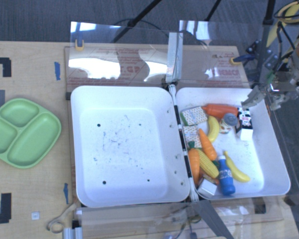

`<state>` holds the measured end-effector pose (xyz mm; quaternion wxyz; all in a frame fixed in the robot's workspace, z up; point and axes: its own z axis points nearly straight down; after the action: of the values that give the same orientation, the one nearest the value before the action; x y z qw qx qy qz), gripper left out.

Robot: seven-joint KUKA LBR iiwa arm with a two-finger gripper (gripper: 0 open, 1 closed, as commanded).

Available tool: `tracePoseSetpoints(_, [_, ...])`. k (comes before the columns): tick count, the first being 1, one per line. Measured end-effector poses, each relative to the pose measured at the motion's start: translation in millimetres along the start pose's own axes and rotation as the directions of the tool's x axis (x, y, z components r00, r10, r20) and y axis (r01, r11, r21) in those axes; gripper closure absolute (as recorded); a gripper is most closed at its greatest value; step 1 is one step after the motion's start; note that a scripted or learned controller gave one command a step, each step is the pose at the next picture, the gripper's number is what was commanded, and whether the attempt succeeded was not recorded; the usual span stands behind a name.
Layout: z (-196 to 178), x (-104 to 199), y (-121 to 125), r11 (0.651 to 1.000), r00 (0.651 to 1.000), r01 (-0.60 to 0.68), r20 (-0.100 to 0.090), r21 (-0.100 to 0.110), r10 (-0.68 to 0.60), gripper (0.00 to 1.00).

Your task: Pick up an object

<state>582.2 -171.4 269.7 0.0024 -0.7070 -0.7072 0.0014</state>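
The objects to pick from lie heaped in the right white bin (269, 148), mostly along its left wall. At the top of the heap, toward twelve o'clock, an orange carrot-shaped toy (220, 110) lies crosswise, with a patterned card packet (195, 116) at its nine o'clock side. Just below the carrot sit a small grey round piece (230, 119) and a yellow banana (214, 128). A black-and-white boxy item (245, 123) stands at three o'clock from these, a little apart from the pile. Lower down, a second carrot (207, 143) slants toward six o'clock, above a yellow corn cob (207, 164) and an orange piece (194, 165). A blue bottle (226, 178) and another banana (237, 168) lie at the bin's six o'clock end, beside a small white box (207, 187).

The gripper (251, 100) hangs over the bin's upper right rim, at about one o'clock from the heap; whether it is spread or closed cannot be told, and nothing visible sits in it.

The left white bin (122, 143) shows faint blue scribbles. At far nine o'clock, a green divided plate (23, 132) rests on the wooden bench (25, 193).
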Motion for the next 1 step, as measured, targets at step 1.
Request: tracePoseSetpoints(1, [-7.9,0.0,0.4,1.000,1.000,0.000,-0.001,0.002,0.000,1.00])
